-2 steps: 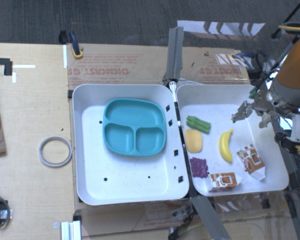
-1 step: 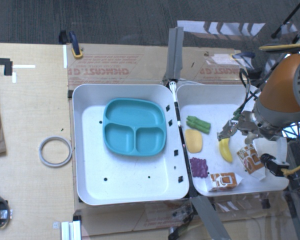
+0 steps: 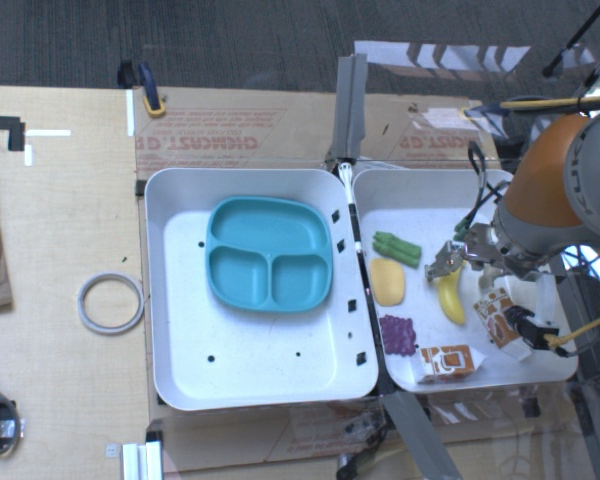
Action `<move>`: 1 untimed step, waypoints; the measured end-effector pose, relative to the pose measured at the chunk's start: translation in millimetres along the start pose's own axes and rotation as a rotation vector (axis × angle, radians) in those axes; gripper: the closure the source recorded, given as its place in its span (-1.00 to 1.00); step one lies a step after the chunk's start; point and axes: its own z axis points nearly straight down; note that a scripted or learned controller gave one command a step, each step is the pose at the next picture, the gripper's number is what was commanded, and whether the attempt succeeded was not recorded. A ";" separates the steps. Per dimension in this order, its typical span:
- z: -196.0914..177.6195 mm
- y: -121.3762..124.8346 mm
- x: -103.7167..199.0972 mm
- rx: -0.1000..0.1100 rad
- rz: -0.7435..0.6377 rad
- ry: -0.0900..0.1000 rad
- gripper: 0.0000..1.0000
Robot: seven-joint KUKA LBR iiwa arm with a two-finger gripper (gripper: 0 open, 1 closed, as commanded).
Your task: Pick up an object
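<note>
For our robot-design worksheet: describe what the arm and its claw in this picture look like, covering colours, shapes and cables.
The arm is bulky and rounded, grey with a broad orange band above the wrist. Black cables loop along its wrist side. Its claw is small, metallic grey, with two thin fingers. No markings are legible.

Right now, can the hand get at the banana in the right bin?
Probably yes. The hand sits right beside the banana, at its upper end, with nothing lying over it. The carton on its right is close and might crowd the approach.
</note>
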 end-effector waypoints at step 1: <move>-7.9 -0.3 -1.2 0.003 0.003 0.000 1.00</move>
